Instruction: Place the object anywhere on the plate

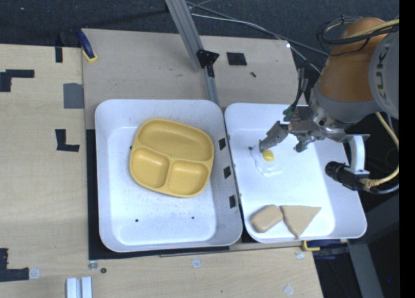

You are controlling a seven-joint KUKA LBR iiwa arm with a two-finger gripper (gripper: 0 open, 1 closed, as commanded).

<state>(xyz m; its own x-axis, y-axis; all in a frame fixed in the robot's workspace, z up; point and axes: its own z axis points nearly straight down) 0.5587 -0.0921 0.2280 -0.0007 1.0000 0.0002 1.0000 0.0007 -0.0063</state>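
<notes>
Near edge of the right bin (337,225): two tan pieces (285,217) touching, untouched. Farther in, mid-bin, a small yellow object (267,156) lies on the floor, just below the gripper (287,140), whose fingers are spread apart, gripping nothing. Plate (172,157), yellow with three compartments, sits in the left bin (110,225), bare. Step looks like pre-grasp; next, descend, clamp the yellow object, lift, carry left to the plate.
</notes>
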